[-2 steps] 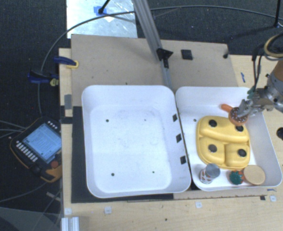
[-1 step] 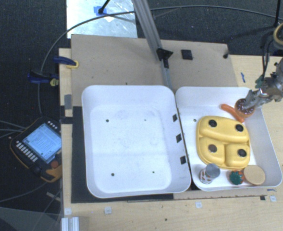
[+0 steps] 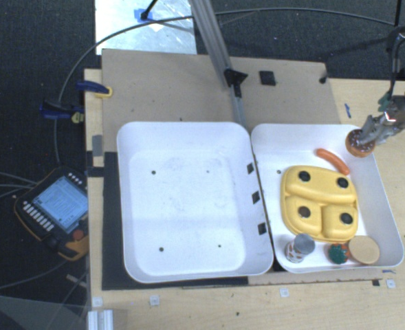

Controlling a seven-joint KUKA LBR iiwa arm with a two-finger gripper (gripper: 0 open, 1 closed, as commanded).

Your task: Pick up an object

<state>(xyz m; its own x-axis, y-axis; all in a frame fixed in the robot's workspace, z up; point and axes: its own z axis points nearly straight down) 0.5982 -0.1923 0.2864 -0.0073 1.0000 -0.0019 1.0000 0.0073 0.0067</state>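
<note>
My gripper (image 3: 364,136) hangs over the far right corner of the right bin (image 3: 393,234). It is shut on a small brown round object (image 3: 358,144), which sits at the fingertips above the bin's rim. Inside this bin lie a large yellow moulded piece with dark holes (image 3: 319,203), an orange-red sausage shape (image 3: 331,160), a small grey and white can (image 3: 300,247), a little green object (image 3: 337,254) and a tan disc (image 3: 364,249). The arm comes in from the right edge.
The left bin (image 3: 130,184) stands beside the right one on the brown bench. A grey pole (image 3: 212,33) slants across the back. A hand-held control pendant (image 3: 54,208) lies left of the bench, and cables run over the dark floor.
</note>
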